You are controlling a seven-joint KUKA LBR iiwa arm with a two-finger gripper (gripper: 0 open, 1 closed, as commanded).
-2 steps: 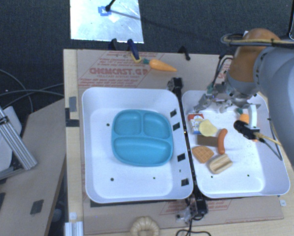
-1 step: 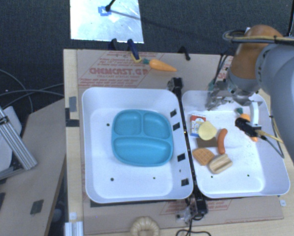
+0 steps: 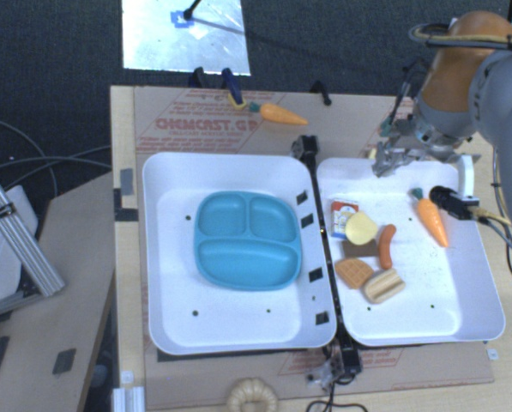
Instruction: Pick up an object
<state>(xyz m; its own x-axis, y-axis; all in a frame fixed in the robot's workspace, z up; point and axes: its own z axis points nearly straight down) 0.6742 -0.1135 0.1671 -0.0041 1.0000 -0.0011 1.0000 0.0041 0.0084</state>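
Gripper over the far edge of the right bin, reaching in from the right; whether fingers are apart or together cannot be told.

Toy food clustered in the right bin: carrot near the far right, beside a black part of the arm; small carton, yellow round piece, sausage, waffle and bread roll grouped close together near the divider. Blue sectioned plate in the left bin. Second carrot on the cardboard beyond the bins.
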